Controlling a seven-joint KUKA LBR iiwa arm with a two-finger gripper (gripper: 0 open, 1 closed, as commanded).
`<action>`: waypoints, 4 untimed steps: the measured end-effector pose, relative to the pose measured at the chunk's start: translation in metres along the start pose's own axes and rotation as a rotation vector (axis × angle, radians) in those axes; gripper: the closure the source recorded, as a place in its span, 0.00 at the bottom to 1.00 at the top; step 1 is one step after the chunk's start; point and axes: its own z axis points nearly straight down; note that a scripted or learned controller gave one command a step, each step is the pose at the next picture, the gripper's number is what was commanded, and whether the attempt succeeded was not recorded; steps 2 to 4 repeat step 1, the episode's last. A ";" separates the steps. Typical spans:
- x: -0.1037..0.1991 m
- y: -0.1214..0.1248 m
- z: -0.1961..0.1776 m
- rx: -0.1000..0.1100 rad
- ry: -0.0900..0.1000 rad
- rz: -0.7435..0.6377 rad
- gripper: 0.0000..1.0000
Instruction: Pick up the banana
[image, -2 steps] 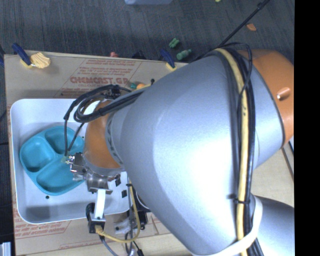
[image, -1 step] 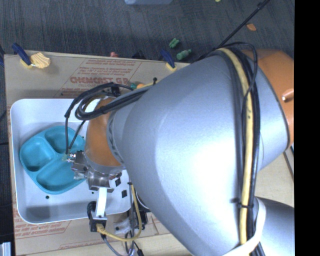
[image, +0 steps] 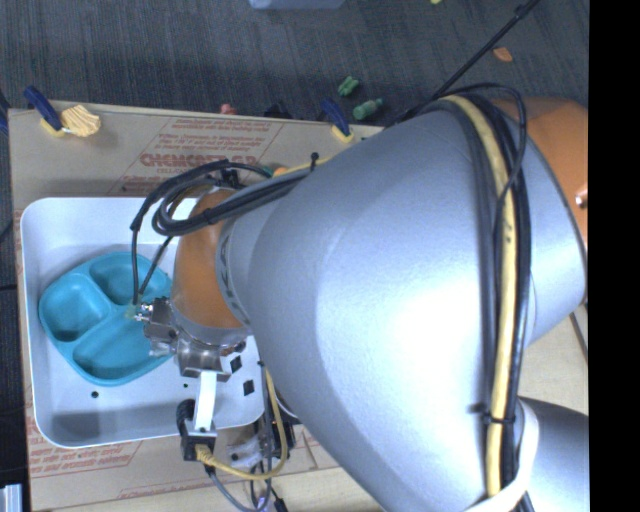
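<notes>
The arm (image: 400, 300) sits closest to the camera and covers most of the scene, including nearly all of the right-hand bin area. A bundle of black and yellow cables (image: 510, 250) runs along its grey casing. The orange band (image: 195, 280) marks where the arm narrows to the wrist, which points down into the left bin (image: 30, 330).

The gripper (image: 165, 330) hangs low over this bin, at the right edge of a blue divided dish (image: 90, 310). Judged from this posture, the arm is positioned for a reach into the bin. Whether the gripper is released or clenched cannot be told, because the wrist hides it from above. No object can be confirmed in its hold.

The location of the banana cannot be determined. If it lies in either bin, it is most likely beneath the arm. The pick is therefore judged as not yet confirmed.

The bin rests on a table (image: 200, 140) covered with printed cardboard. Clamps (image: 60, 118) at the far corners hold the cardboard flat. Beyond the table lies dark floor (image: 150, 50) with small green items (image: 355, 95) on it.
</notes>
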 end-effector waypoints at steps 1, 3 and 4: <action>0.001 0.000 -0.010 0.000 0.000 -0.003 1.00; 0.001 0.000 -0.010 0.000 0.000 -0.003 1.00; 0.001 0.000 -0.010 0.000 0.000 -0.003 1.00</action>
